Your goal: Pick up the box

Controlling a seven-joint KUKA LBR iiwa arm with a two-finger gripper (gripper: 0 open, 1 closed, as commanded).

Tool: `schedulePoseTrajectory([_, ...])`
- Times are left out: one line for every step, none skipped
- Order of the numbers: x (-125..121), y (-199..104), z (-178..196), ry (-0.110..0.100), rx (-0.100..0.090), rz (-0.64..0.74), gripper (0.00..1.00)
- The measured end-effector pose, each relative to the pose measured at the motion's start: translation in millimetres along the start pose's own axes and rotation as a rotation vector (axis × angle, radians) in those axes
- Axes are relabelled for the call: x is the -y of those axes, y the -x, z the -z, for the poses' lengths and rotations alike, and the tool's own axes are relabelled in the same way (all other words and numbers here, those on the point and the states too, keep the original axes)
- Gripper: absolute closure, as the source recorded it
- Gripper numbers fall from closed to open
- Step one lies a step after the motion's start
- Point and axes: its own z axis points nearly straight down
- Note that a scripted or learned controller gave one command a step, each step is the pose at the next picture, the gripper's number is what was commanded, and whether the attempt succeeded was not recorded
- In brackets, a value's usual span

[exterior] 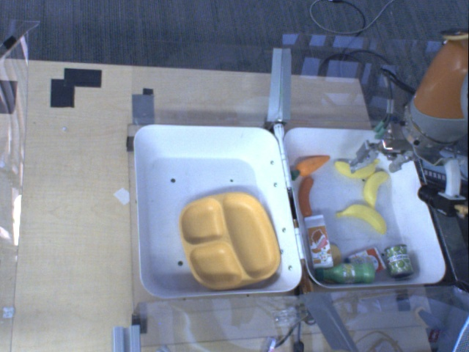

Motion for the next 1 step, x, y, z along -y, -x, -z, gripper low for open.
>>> schedulePoseTrajectory([97.3,3.6,-99.5,0.01,0.001,-0.004,0.0])
